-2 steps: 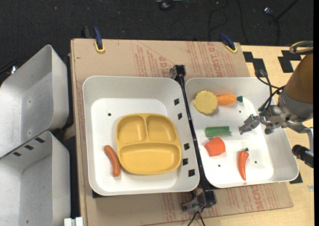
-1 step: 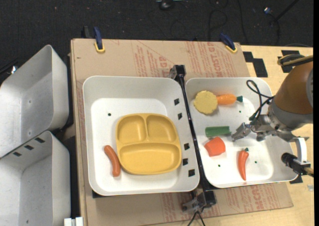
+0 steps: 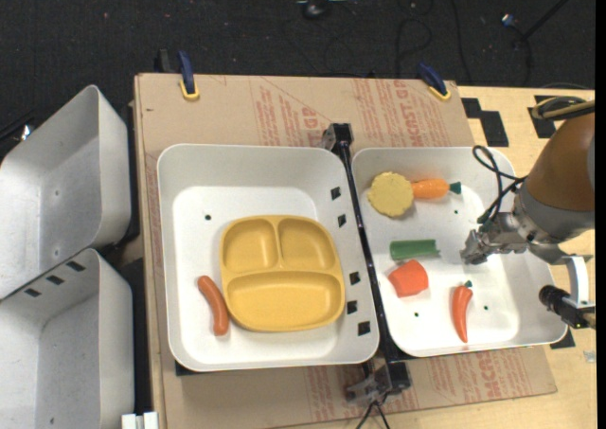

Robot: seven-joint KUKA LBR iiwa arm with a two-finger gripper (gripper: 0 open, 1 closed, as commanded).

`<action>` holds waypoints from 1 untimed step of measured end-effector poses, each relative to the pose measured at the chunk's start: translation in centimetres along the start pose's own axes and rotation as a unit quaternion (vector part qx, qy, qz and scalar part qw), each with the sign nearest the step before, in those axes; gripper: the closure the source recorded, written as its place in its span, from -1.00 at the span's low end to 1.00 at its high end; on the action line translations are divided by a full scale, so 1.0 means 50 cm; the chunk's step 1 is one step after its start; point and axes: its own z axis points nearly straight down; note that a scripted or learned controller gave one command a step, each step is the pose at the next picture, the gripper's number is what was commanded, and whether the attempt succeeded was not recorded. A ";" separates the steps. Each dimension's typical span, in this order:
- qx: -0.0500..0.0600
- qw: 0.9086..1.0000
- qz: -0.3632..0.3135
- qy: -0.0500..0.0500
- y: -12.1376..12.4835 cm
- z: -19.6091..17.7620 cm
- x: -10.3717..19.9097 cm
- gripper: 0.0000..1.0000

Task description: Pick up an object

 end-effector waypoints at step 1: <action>-0.003 1.000 -0.002 -0.001 0.011 -0.124 -0.010 1.00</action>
